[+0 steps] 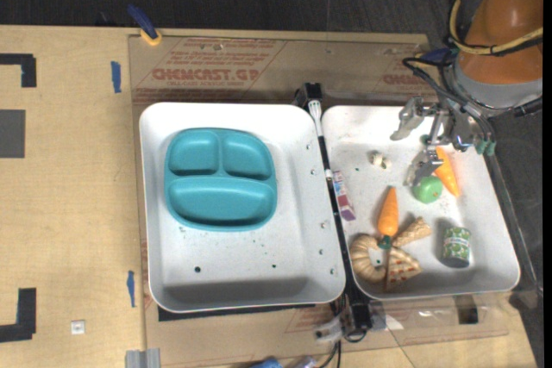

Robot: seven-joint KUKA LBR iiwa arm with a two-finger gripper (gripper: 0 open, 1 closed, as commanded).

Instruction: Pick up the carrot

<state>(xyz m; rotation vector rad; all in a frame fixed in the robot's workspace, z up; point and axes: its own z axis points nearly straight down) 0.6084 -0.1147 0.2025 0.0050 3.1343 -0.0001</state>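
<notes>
Bread things, a bagel (369, 257) and two toast slices (403, 263), lie at the near end of the right bin (504, 271), and beside them sit one carrot (389, 212) pointing up the bin and one small green can (456, 245) whose label is too small to read. Farther back, the gripper (429, 165) hangs over a green ball (427, 190) with a second carrot (447, 171) touching its side, though I cannot tell how wide it is or if it holds anything. One blue plate (221, 177) with three parts fills the left bin (164, 271), and red letters on the cardboard (207, 69) behind are too faint to read.
</notes>
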